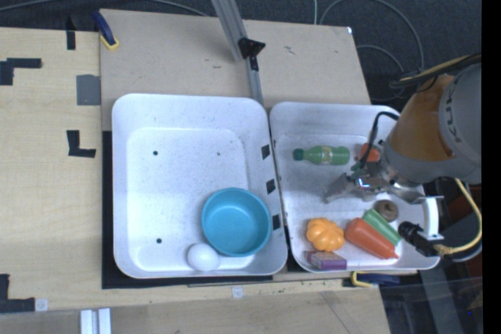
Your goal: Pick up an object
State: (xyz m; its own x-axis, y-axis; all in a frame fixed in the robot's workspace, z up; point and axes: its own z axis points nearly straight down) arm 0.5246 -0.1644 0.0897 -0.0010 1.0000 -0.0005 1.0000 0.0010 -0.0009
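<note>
Your gripper (pixel 338 189) sits low in the right bin (pixel 329 115), nothing visibly between its fingers; apart or together, can't tell. Pick not yet done. Nearest candidate: green bottle (pixel 322 156) at its 11 o'clock.

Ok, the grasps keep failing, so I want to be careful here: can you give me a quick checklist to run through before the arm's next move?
1. Tool inside the right bin: ok.
2. Object between its fingers: not ok, none visible.
3. Finger opening: cannot tell.
4. Green bottle lying free, clear of neighbours: ok.
5. Carrot, orange pepper and purple block crowded at the near edge: not ok for a clean grasp.
6. Blue bowl and white ball in the left bin, away from the arm: ok.
</note>
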